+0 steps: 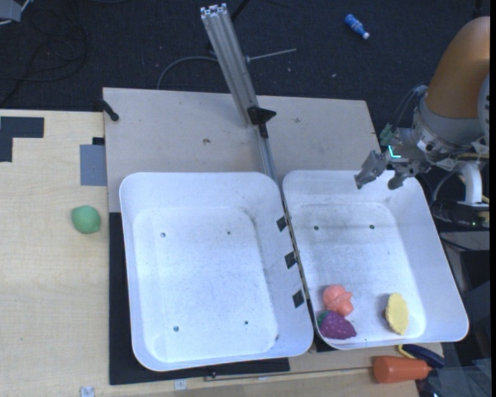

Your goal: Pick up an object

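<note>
The right bin [422, 222] holds three small objects near its front edge: an orange-pink lumpy piece [337, 298], a purple grape-like bunch [337, 327] just in front of it, and a yellow oval piece [397, 313] to their right. My gripper [383, 173] hangs over the back right corner of that bin, far from all three objects. Its two grey fingers are spread apart with nothing between them.
The left bin [140, 197] stands beside the right one, with black clips [288, 259] along the shared edge. A green ball [87, 219] lies on the wooden bench at far left. An orange tool handle [401, 369] lies in front of the right bin. A metal rail [236, 64] slants behind.
</note>
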`<state>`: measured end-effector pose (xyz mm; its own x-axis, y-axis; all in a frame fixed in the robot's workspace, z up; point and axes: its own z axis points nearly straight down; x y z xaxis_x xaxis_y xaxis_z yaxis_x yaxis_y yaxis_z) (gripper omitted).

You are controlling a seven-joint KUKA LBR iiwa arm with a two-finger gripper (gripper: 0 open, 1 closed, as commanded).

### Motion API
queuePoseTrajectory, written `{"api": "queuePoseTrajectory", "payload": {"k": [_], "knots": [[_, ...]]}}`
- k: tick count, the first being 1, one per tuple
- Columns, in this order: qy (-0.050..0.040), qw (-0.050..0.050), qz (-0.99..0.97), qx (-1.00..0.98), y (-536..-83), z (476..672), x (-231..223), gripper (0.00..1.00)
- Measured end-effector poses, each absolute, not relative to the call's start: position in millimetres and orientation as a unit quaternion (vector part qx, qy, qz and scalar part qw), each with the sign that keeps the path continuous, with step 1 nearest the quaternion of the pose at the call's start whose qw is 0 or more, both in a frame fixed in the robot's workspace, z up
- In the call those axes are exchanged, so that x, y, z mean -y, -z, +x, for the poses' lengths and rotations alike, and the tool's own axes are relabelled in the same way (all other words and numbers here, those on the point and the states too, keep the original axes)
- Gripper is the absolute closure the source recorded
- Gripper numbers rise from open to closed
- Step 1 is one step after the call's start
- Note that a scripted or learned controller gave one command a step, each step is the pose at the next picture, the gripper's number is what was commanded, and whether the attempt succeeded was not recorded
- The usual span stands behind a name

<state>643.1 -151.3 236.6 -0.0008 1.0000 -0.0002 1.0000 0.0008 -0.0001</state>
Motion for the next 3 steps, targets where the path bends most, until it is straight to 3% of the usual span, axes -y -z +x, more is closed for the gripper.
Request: {"api": "queuePoseTrajectory", "payload": {"k": [1,3], "knots": [[0.0001,0.0,0.707,-0.707,-236.6,643.1,151.3,0.0],[0.0018,-0.002,0.707,-0.707,-128.7,641.7,147.3,0.0]]}}
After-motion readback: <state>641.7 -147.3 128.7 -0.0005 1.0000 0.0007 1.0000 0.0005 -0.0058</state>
